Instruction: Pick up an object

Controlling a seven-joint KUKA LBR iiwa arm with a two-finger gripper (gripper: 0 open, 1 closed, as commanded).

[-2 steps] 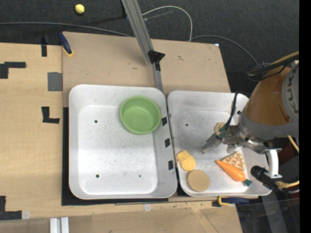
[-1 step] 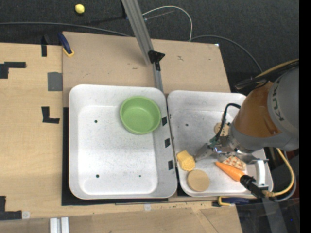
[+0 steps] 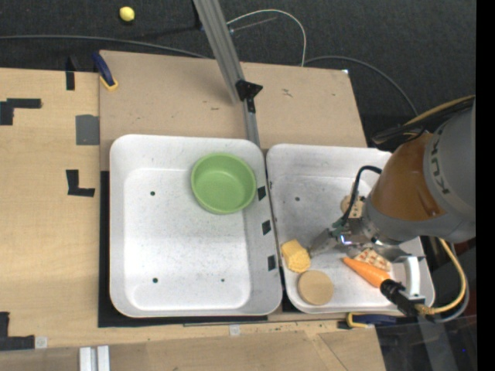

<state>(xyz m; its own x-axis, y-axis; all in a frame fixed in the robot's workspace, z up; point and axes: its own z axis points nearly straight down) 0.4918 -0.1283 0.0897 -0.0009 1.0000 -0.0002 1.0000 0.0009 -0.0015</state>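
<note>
Down in the right bin (image 3: 325, 168), the gripper (image 3: 323, 242) reaches toward the yellow piece (image 3: 295, 255), though how its jaws stand I cannot tell. It looks like the approach; next it must close on that piece, clear of the tan disc (image 3: 315, 287) and carrot (image 3: 366, 269).

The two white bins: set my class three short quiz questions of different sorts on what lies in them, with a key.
1. True or false: the green bowl lies in the left bin.
2. Which bin holds the carrot? A left, B right.
3. Fill in: the tan disc lies just below the yellow ____ in the view.

Key: 1 true; 2 B, the right bin; 3 piece.
</note>
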